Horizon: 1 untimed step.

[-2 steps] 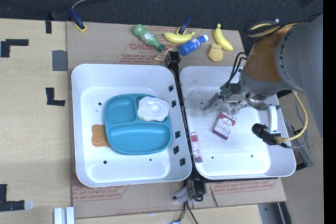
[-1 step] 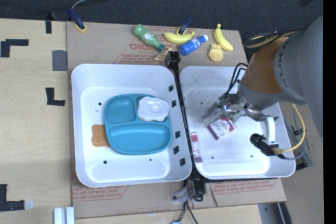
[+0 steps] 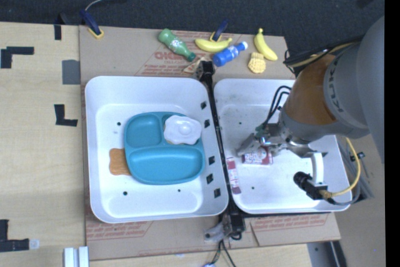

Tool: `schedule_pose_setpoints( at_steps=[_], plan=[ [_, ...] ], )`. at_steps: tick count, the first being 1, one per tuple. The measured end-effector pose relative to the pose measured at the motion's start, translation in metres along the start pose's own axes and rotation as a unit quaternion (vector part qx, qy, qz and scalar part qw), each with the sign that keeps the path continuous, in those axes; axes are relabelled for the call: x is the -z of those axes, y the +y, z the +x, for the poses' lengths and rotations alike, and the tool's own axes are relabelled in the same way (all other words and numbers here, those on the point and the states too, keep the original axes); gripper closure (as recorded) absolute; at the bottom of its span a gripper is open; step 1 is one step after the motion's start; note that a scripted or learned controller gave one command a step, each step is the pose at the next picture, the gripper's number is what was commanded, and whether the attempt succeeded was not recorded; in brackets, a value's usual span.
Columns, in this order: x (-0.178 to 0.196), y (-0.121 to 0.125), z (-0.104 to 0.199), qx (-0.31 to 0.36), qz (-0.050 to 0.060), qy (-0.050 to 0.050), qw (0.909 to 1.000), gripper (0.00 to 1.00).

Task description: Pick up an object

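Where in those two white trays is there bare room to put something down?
Left bin: bare floor along the front, below the blue plate. Right bin: bare at the back left corner and front middle. Crowded around the tool and packet.

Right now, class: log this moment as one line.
arm: over right bin | end effector: above red-and-white packet | left bin: blue tray

We note a blue tray [image 3: 164, 156], a white fried egg [image 3: 182, 129], an orange toast [image 3: 117, 162], two yellow bananas [image 3: 213, 44], and a green bottle [image 3: 176, 44].
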<state>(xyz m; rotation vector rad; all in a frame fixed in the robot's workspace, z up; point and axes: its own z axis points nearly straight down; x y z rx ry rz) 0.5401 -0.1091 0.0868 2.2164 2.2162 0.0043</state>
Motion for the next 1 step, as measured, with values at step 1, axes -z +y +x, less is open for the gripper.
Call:
schedule_pose_setpoints(
  at_steps=[1],
  plan=[
    [0.0091,0.0001,0.0003,0.0,0.001,0.001,1.0,1.0]
  ],
)
